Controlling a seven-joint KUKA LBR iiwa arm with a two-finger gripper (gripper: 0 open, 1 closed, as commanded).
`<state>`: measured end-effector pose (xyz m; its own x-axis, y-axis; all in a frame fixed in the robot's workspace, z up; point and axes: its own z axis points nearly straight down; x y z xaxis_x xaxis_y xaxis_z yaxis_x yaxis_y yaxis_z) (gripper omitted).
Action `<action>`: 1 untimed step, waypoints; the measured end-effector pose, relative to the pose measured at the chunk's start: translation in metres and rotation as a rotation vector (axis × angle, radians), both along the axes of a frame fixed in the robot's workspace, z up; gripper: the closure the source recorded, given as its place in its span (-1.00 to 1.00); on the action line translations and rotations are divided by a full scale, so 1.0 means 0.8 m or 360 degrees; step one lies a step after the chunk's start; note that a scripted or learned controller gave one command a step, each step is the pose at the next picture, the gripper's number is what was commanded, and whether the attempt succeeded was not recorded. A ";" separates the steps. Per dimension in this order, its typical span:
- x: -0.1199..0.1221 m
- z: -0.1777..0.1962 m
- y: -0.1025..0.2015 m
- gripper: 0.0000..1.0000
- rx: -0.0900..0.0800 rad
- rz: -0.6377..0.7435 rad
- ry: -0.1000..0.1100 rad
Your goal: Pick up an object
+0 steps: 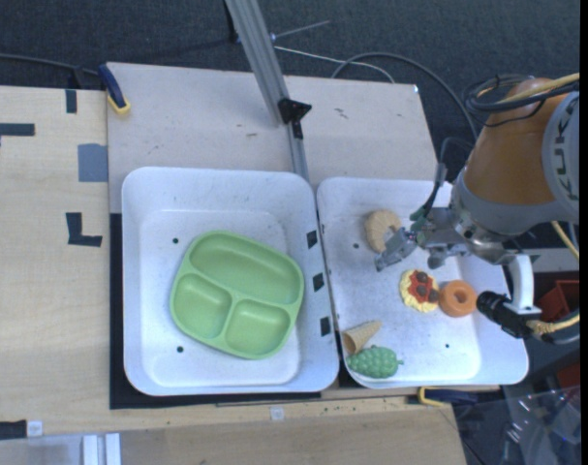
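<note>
The right bin [356,201] holds several toy foods. A tan cookie-like piece [380,227] lies near the bin's middle top. A yellow pizza slice with red topping [419,290] lies beside an orange ring-shaped donut [456,298]. An ice-cream cone [361,335] and a green bumpy piece [374,361] sit at the front edge. My gripper [398,247] hangs over the bin just right of and below the tan piece, above-left of the pizza slice. Nothing shows between its fingers.
The left bin [139,201] holds a green divided plate [237,294]. A grey metal pole [260,51] slants down to the bins' shared rim. Cables run behind the bench at the top right. The arm's bulk covers the right bin's right side.
</note>
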<state>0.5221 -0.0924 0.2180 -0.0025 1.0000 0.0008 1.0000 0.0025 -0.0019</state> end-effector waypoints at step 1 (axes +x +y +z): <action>0.000 0.000 0.000 -1.00 0.0000 -0.0001 0.0000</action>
